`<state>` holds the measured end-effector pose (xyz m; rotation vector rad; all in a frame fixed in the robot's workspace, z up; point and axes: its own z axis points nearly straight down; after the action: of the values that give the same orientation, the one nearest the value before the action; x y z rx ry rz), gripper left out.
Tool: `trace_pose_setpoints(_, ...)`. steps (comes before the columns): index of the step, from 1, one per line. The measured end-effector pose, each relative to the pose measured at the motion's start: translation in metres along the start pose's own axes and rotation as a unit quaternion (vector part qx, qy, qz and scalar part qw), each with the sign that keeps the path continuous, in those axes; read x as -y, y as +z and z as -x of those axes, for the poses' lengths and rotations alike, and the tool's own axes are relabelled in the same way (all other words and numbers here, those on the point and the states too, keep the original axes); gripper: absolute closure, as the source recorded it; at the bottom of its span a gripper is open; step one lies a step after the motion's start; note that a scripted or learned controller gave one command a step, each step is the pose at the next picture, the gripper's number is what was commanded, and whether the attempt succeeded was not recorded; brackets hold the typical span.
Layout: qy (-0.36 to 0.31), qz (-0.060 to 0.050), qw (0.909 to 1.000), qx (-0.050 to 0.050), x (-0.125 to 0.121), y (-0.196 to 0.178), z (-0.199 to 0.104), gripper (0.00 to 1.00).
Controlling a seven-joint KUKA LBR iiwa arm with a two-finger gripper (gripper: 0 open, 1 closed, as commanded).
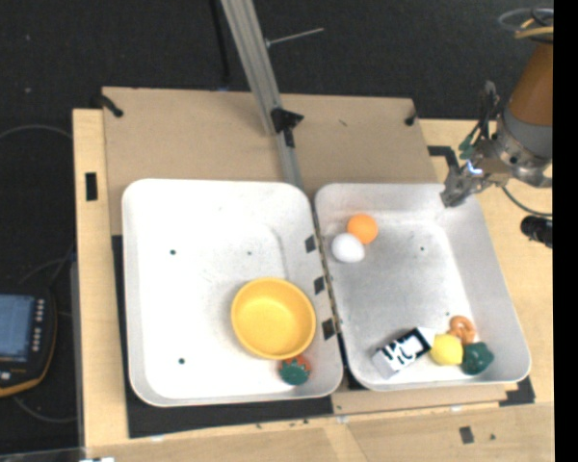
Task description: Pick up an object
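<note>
**Claw at far right corner of right bin, nothing visibly in it**

The gripper (457, 192) is hanging over the far right corner of the right bin (419, 258); no object is showing at its tip, and how far it is spread cannot be told from this angle.

The right bin is holding six objects: one orange ball (363, 228) touching one white ball (347, 248) near the centre divider, and, along the near edge, one black-and-white block (402, 351), one yellow object (447, 350), one small orange ring-like piece (461, 328) and one dark green piece (478, 358), all clustered closely.

The left bin (188, 258) is carrying one yellow bowl (273, 317) and, just beside its near rim, one green-and-red object (295, 370).
</note>
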<state>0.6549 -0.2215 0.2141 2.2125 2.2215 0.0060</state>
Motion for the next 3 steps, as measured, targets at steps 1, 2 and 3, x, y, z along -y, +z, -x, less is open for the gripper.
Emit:
trace_pose_setpoints(1,-0.001,0.001,1.0000,0.001,0.000,-0.065,-0.002,1.00)
trace_pose_setpoints(2,-0.001,-0.003,1.0000,-0.001,-0.003,-0.066,-0.048,1.00)
trace_pose_setpoints(3,-0.001,-0.004,1.0000,-0.001,0.002,-0.051,-0.095,1.00)
